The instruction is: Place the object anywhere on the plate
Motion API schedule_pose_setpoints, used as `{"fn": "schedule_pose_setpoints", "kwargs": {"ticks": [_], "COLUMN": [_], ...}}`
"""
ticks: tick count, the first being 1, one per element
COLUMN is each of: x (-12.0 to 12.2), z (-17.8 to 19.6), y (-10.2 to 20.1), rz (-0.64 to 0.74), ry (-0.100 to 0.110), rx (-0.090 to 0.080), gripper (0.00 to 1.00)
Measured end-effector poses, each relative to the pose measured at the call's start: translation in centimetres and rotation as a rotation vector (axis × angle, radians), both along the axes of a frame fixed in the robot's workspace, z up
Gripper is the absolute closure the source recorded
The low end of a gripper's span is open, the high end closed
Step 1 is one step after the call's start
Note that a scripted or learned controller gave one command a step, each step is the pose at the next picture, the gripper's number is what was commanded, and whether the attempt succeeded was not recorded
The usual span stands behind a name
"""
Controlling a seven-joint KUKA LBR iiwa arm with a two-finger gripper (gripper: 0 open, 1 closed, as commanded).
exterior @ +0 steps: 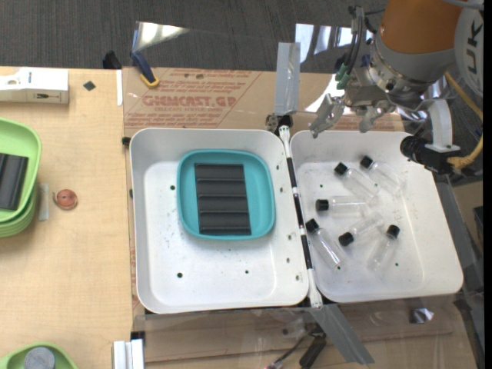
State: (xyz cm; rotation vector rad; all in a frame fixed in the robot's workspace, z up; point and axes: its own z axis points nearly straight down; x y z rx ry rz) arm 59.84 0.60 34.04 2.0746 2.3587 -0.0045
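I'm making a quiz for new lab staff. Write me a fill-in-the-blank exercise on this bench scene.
1. The teal plate lies in the ____ bin of the camera view.
2. The clear vials in the right bin have caps coloured ____.
3. The gripper hangs over the far edge of the ____ bin, with nothing between its fingers.
4. The dark ribbed insert rests on the ____.

Missing words: left; black; right; plate

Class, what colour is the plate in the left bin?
Teal, with dark ridged strips across its middle, in the camera view: plate.
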Motion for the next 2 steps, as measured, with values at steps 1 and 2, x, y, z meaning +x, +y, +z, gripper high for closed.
{"fn": "schedule_pose_setpoints", "kwargs": {"ticks": [1,2], "x": [1.1,3.6], "z": [5.2,10.0], "y": [-4.4,-10.2], "rz": [-0.082,-0.134], "ry": [0.000,0.000], "rx": [0.000,0.000], "gripper": [0.00,0.00]}}
